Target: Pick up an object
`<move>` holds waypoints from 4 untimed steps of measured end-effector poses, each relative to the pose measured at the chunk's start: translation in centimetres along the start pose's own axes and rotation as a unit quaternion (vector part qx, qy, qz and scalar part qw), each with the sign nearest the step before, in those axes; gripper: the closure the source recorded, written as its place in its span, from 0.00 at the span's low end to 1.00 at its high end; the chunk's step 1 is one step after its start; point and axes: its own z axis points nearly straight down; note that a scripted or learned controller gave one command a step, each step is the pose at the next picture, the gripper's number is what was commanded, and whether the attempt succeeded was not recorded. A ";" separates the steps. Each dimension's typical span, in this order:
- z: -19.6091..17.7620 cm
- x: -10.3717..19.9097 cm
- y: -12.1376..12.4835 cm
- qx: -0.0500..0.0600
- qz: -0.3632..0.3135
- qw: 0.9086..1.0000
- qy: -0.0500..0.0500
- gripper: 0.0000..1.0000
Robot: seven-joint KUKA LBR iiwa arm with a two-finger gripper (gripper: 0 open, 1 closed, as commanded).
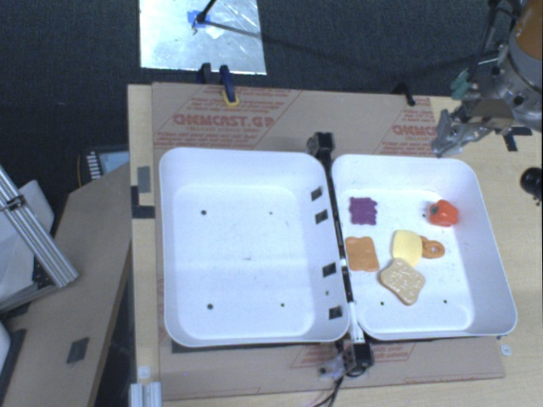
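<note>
While gripper (447, 134) hangs past far-right corner of right bin (488, 253), above bench cardboard (280, 117), finger state cannot be told and nothing is visible between them. Two white bins side by side; left bin (182, 253) beside right one. Right bin carries six objects, one each: purple piece (363, 210) near centre divider, red-orange tomato-like piece (441, 213) toward right wall, yellow block (406, 247) touching small brown ring (433, 248), orange toast slice (362, 253) near divider, tan bread slice (402, 281) toward near edge.
</note>
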 end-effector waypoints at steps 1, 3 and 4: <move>-7.8 6.1 3.2 0.004 0.000 1.000 0.001 1.00; -10.8 15.1 2.1 0.008 0.002 1.000 0.001 1.00; -11.9 15.1 2.1 0.007 0.000 1.000 0.001 1.00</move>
